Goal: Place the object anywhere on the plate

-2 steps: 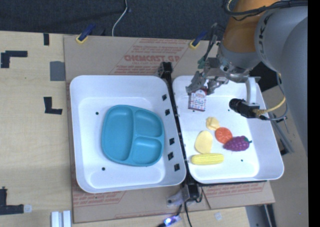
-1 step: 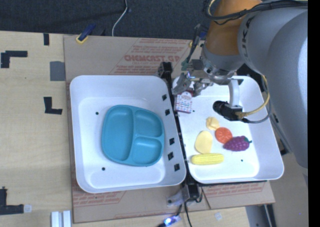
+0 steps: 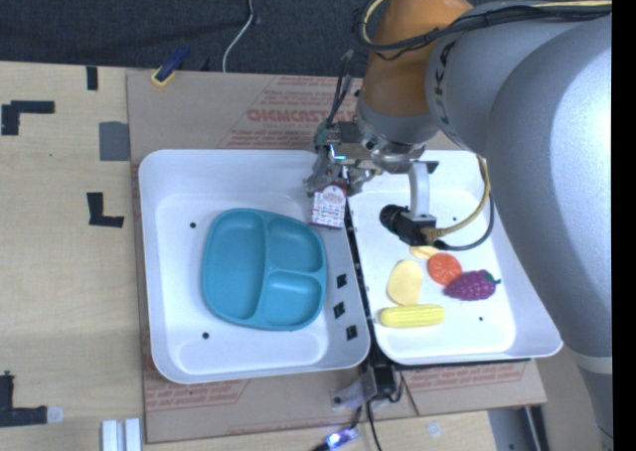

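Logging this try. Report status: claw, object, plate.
Claw above the divider between the bins, shut on small carton. Carton hangs at the blue plate's upper right edge, not yet down. Toy fruit lies in right bin.

Plate (image 3: pixel 263 270) top clear; arm (image 3: pixel 477 62) overhead right.

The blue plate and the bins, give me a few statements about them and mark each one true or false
1. The blue plate lies in the left bin. True.
2. The corn cob rests on the plate. False: it lies in the right bin.
3. The gripper holds a small carton above the bins' shared edge. True.
4. The purple grapes sit left of the plate. False: they are in the right bin.
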### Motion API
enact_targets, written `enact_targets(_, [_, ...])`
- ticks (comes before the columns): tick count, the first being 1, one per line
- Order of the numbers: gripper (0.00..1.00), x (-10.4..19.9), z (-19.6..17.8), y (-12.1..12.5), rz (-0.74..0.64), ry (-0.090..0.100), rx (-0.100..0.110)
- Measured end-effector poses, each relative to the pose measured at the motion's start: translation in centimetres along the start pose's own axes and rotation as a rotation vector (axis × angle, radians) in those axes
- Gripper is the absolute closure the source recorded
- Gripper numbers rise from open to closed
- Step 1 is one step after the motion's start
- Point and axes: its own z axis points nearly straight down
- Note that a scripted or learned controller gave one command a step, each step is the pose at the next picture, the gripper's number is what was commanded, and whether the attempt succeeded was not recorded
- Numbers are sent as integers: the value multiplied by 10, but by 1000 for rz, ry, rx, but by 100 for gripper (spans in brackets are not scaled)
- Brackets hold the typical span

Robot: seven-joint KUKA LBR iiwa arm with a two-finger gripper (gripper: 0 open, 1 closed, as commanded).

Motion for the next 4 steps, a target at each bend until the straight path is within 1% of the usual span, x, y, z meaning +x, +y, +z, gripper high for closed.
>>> enact_targets(1, [100,62,-4,8,-1,1,-2])
enact_targets(2, [100,113,-21,4,0,1,-2])
enact_targets(3, [100,177,-25,5,-1,1,-2])
enact_targets(4, [0,173,-24,6,3,-1,-1])
